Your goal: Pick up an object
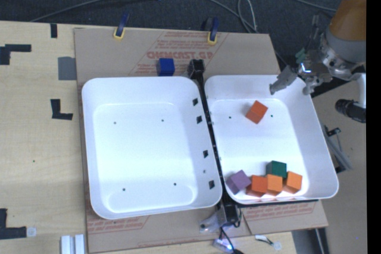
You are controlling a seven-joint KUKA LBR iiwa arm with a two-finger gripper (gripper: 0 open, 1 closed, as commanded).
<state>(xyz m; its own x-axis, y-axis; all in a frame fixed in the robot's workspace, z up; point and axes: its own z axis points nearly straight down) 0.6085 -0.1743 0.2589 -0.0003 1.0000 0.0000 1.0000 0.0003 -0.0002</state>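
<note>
My gripper [292,81] hangs over the far right corner of the right bin [318,146], its fingers spread apart with nothing between them. A lone orange block [256,111] lies tilted on the bin floor, near my fingertips but apart from them. At the bin's near edge sits a cluster: a purple block [239,180], three more orange blocks [274,183] and a green block [276,168], all touching or just beside one another; the left bin [101,98] lies alongside.
</note>
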